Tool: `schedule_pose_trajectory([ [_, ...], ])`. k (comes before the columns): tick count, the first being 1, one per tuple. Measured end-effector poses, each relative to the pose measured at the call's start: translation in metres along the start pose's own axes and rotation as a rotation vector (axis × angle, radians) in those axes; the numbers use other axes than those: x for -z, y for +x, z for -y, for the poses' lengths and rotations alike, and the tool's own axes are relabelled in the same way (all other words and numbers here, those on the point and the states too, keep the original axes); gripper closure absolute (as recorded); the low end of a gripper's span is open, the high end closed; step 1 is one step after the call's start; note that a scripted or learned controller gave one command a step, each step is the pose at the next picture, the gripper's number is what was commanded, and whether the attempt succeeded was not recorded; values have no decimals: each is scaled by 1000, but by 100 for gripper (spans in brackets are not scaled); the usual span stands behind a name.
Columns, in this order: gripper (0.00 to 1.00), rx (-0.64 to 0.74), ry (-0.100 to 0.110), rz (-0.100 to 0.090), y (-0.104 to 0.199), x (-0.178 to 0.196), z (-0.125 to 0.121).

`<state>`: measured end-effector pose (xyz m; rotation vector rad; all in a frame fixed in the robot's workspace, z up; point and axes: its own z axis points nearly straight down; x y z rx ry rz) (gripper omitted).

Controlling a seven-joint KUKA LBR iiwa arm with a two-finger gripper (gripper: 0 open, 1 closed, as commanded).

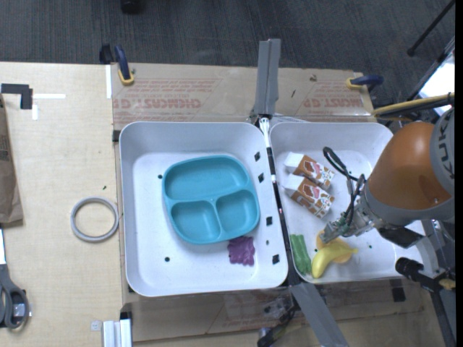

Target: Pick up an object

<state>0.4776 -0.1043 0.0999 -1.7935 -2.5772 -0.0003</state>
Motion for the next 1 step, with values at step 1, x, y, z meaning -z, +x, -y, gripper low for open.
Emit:
schedule_pose_trajectory([
  [1,0,1,0,0,0,0,0],
])
